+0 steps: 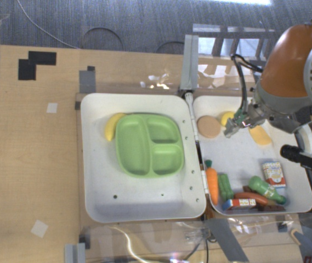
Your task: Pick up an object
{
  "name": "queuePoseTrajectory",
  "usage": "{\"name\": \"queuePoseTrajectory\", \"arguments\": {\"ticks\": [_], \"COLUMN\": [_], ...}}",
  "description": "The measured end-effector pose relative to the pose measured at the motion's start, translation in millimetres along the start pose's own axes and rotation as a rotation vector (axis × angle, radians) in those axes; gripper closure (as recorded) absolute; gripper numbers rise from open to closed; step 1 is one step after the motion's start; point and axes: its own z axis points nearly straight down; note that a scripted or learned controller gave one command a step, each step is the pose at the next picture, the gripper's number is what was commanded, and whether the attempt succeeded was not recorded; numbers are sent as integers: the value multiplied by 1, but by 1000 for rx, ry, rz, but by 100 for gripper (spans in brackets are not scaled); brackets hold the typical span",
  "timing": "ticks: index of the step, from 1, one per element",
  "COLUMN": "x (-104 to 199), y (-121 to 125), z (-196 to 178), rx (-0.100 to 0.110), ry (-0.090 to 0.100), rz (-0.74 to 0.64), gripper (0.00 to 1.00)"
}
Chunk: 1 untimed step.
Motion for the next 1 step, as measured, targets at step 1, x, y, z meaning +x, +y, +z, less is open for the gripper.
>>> {"name": "queuePoseTrajectory", "arguments": {"ticks": [1], "x": [-81], "y": [81], "z": [-65], "rx": [-1], "ry": [-7], "rz": [93], "gripper": [100]}}
